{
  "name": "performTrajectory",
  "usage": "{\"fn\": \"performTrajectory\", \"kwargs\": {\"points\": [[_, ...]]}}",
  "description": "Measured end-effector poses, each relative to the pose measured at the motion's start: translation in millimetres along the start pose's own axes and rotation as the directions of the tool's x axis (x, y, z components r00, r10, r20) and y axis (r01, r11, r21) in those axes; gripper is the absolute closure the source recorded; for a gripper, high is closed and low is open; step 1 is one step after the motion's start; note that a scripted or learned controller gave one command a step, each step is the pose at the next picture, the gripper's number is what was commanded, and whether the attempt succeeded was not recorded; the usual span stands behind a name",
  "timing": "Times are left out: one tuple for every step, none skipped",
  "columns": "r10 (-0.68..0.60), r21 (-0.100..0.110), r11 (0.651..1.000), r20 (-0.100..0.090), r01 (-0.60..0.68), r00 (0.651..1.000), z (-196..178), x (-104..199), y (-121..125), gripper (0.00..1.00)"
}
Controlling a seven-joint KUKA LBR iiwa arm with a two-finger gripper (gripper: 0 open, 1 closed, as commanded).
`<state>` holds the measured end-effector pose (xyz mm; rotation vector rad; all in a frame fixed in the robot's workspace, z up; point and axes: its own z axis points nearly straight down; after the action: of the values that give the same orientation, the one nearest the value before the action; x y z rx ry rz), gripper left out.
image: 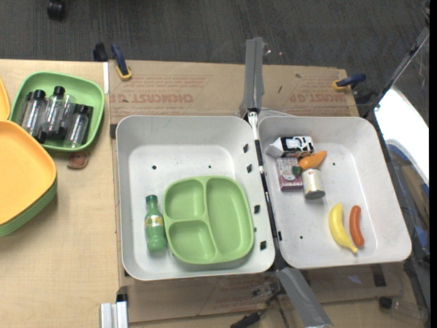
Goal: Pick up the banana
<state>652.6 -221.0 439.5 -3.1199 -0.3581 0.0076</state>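
The banana (339, 228) is lying flat in the right bin (382, 149), near the front corner, and it is pointing from the middle of the bin toward the front wall. A red sausage (356, 225) is lying just beside it, on the side nearer the bin's right wall, and the two are almost side by side with only a thin gap between them. It is not possible to tell if the gripper is open or closed right now, so nothing is holding the banana yet. The biggest worry is the sausage sitting so close. If the gripper is coming down a little too far to the right, it is probably going to pinch the sausage, or grab both things at once. It may also be bumping the sausage and pushing the banana away. The banana is curved and smooth, so it is likely to roll or slip out if it is squeezed near its thin end and not around its fat middle. The front wall of the bin is near too, and that may be getting in the way of a low reach. A small white can (313, 183), an orange carrot (313, 160) and a little box (289, 175) are sitting farther back in the same bin, well apart from the banana, so they are probably not causing trouble. The left bin (130, 183), with its green tray (208, 219) and green bottle (155, 224), is not part of this job.
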Motion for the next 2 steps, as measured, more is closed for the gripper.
{"fn": "performTrajectory", "kwargs": {"points": [[0.024, 0.001, 1.000, 0.000, -0.024, 1.000, -0.1, -5.3, -0.3, 1.00], [0.017, 0.000, 1.000, 0.000, -0.017, 1.000, -0.1, 1.2, 0.5, 1.00]]}}
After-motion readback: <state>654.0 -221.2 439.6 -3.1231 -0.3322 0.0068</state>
